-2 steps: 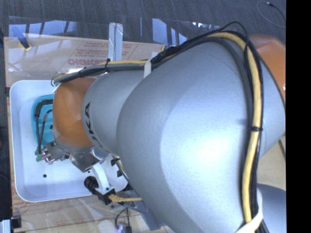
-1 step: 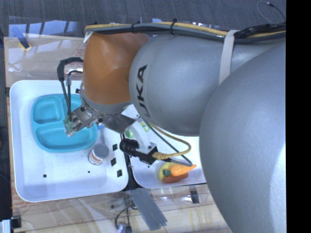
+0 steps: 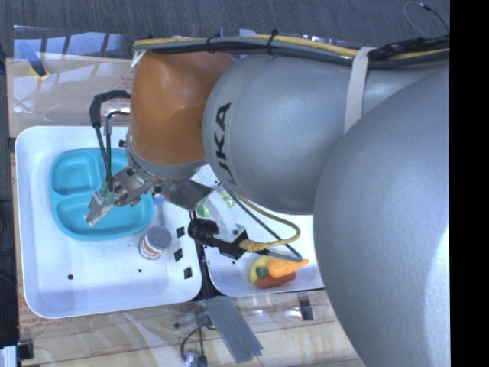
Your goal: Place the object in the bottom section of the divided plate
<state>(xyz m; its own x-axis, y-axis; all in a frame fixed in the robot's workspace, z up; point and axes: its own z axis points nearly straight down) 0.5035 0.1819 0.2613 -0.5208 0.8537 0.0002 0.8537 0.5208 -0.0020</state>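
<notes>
A blue divided plate (image 3: 80, 182) lies in the left white bin (image 3: 46, 281). My gripper (image 3: 99, 209) hangs over the plate's bottom section, near its lower rim. The fingers point down and to the left. They are small and blurred, and I cannot make out anything between them. The arm's orange band (image 3: 172, 109) and grey body cover the upper middle and right of the view.
A small can with a grey lid (image 3: 155, 243) stands in the left bin just below the plate. An orange and yellow toy (image 3: 273, 271) lies in the right bin (image 3: 229, 285). A green item (image 3: 205, 210) peeks from under the arm. Black cables run beside the wrist.
</notes>
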